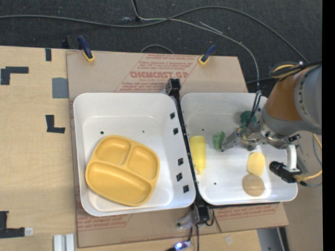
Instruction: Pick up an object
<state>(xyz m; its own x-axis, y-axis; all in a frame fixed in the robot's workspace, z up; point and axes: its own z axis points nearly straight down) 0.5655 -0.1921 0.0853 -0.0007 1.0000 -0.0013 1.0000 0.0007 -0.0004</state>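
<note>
End effector in right bin | green object touching fingertips

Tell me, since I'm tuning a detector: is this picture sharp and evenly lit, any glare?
Camera view: lighting is soft and even, with faint shadows beside the yellow tray; mild glare whitens the right bin; the gripper and the green piece at its tip look slightly blurred.
</note>
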